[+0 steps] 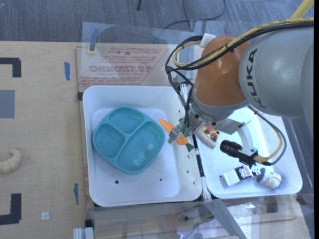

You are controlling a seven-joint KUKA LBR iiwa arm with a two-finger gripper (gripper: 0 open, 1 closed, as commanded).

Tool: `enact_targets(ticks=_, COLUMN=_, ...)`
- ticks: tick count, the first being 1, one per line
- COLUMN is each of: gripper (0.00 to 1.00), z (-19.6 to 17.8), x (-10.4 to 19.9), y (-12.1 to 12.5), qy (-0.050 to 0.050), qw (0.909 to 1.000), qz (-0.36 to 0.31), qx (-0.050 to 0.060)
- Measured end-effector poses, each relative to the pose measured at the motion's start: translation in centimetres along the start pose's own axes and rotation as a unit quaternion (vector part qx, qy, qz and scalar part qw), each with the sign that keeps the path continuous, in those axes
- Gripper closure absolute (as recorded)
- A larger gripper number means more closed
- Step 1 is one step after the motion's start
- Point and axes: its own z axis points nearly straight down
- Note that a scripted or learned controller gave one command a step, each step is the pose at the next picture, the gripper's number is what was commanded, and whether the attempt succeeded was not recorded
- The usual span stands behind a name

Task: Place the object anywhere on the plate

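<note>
Gripper (175,135) beside the teal plate (128,139).
We see it pinching an orange carrot (172,128), just right of the plate's rim.

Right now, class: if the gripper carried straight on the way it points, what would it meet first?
The gripper points down and left. It hangs over the left bin's right edge, an orange object at its tip. It would probably meet the white bin floor first, beside the teal plate; depth is unclear.
</note>
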Motion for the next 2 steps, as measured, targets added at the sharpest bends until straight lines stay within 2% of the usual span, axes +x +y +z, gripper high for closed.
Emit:
enact_targets(ticks=1, gripper=1.0, z=2.05, x=0.75, y=10.37, qy=-0.001, qw=0.9999, qz=0.011, qx=-0.001)
enact_targets(ticks=2, gripper=0.0, z=2.02, x=0.75, y=10.39, qy=-0.001, qw=0.9999, qz=0.011, qx=-0.001)
